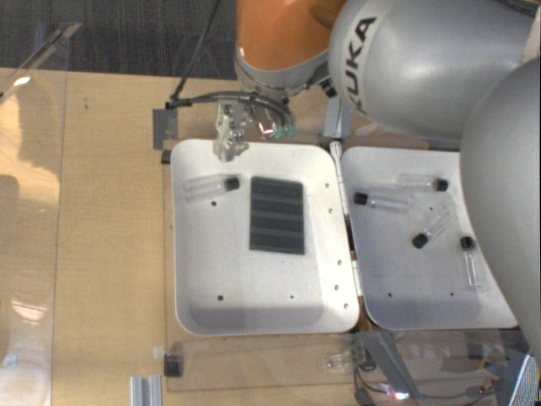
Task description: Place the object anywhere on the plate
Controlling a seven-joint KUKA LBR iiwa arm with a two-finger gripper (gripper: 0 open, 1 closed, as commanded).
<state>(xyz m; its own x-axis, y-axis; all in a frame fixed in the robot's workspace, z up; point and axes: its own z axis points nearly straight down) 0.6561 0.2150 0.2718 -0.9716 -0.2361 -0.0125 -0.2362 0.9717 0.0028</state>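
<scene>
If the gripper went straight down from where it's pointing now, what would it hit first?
Probably the far-left corner of the left bin, beside the clear vial; the gripper hangs over that rim, though its height is unclear.

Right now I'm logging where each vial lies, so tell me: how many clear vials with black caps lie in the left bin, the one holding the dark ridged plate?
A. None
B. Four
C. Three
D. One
D. A single clear vial with a black cap lies in the left bin, just left of the dark ridged plate; the other vials lie in the right bin.
</scene>
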